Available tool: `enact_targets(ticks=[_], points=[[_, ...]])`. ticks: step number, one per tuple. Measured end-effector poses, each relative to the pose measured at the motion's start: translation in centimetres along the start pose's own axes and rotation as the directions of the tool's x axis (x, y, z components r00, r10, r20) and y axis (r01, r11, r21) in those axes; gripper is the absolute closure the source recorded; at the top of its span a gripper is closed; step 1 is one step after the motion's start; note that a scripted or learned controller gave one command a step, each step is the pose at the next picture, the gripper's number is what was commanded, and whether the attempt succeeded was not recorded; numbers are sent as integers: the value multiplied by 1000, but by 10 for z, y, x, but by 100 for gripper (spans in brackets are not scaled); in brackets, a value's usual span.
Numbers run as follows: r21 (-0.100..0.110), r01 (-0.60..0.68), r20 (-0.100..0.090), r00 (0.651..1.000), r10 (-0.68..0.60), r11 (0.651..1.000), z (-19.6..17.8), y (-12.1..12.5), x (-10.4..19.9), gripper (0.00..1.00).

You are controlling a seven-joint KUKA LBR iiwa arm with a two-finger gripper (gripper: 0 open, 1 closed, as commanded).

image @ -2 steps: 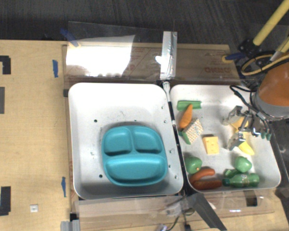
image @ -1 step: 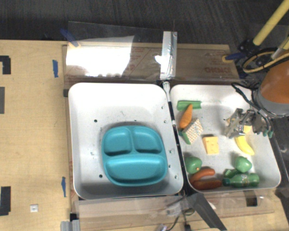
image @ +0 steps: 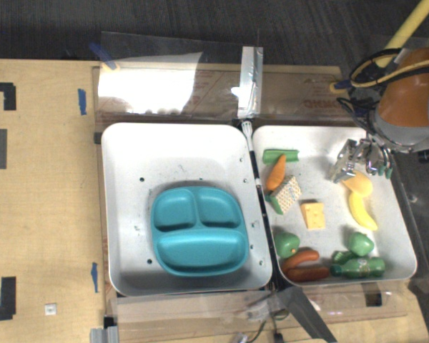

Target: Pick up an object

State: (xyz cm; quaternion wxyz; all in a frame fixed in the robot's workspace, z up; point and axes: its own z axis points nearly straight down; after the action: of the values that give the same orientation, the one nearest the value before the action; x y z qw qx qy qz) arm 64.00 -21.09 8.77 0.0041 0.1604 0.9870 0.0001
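Nearest the camera, along the front wall of the right bin (image: 407,263), a green bottle-shaped toy (image: 357,266) lies on its side, in front of the gripper (image: 352,168) and well apart from it. To that toy's left lie two red sausages (image: 305,264) side by side, with a small green pepper (image: 286,244) just behind them. A round green piece (image: 361,244) sits just behind the bottle-shaped toy.

Further back, a yellow cheese block (image: 314,215) lies in front of the gripper and to its left. The banana (image: 362,207) lies close in front of the gripper, its upper end just under the metal of the tool. Whether the two touch cannot be told. Nothing is seen held in the gripper, and whether it is apart or together cannot be told either.

Left of the gripper, against the wall between the bins, a tan waffle piece (image: 287,195), an orange carrot (image: 275,171) and a green bar (image: 281,156) lie close together. The carrot leans between the other two.

Far to the gripper's left, the left bin (image: 129,148) holds a teal divided tray (image: 199,229), which sits toward its front. Both bins rest on the tan table (image: 43,191).

Behind the gripper, the arm (image: 407,102) rises with its orange band, dark cables looped beside it. Behind the bins a clear plastic sheet (image: 150,84) lies flat.
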Motion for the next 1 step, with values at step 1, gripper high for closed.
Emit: enact_targets(ticks=[1], points=[[0, 0, -2, 1000, 0, 1000, 1, 0, 1, 0]])
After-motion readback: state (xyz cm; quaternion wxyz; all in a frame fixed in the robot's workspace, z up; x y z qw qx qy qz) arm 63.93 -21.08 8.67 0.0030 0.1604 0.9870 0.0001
